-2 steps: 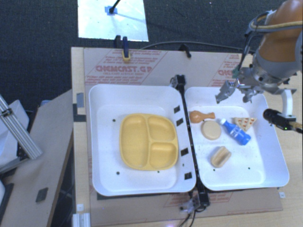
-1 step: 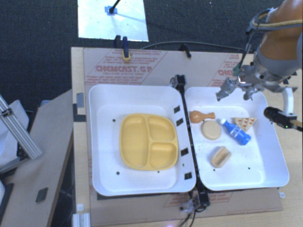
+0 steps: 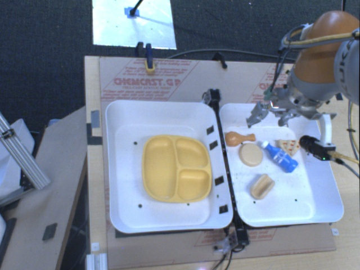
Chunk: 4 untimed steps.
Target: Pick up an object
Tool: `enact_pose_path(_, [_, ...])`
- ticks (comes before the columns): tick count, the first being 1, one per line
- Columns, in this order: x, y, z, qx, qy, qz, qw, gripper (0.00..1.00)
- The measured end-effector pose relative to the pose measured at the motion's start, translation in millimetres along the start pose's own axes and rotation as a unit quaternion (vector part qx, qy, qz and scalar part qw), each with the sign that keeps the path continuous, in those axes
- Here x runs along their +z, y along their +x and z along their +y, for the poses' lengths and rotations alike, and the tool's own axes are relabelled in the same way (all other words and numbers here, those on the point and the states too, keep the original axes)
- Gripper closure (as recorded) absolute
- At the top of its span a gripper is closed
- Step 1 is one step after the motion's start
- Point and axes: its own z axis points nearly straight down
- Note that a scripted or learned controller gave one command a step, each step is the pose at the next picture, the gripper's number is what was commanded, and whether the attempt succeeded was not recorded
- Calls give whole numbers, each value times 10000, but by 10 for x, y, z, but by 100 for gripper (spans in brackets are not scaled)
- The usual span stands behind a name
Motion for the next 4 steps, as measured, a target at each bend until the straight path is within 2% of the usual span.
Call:
enact_pose_path(1, [440,-57,29,18,1,-3,10000,0])
enact_pose_path(2, [904,-97,-47,18,7,-1,10000,0])
enact_pose_path(3, [770,-98,-29,14,-21,-4,10000,100])
enact_pose_path(4, [155,-173,28,10,-47,-9,10000,100])
